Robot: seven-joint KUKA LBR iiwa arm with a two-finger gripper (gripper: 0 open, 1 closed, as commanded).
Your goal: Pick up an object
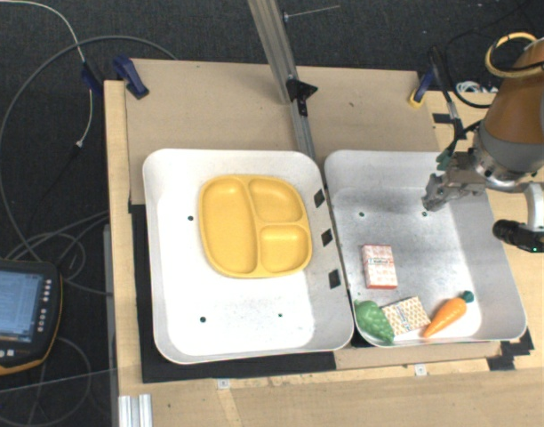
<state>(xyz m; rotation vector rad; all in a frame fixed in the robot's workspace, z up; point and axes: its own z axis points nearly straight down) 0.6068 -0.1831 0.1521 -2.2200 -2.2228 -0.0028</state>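
Note:
My gripper hangs over the upper right part of the right bin, with nothing visible between its fingers. Below it in that bin lies a small pink-and-white box. Along the bin's front edge sit a green vegetable toy, a checkered tan packet and an orange carrot toy. A yellow divided tray rests in the left bin.
A metal pole slants down between the bins from the top. Blue clamps grip the bench's back corners. Cables and a tablet lie on the floor at left.

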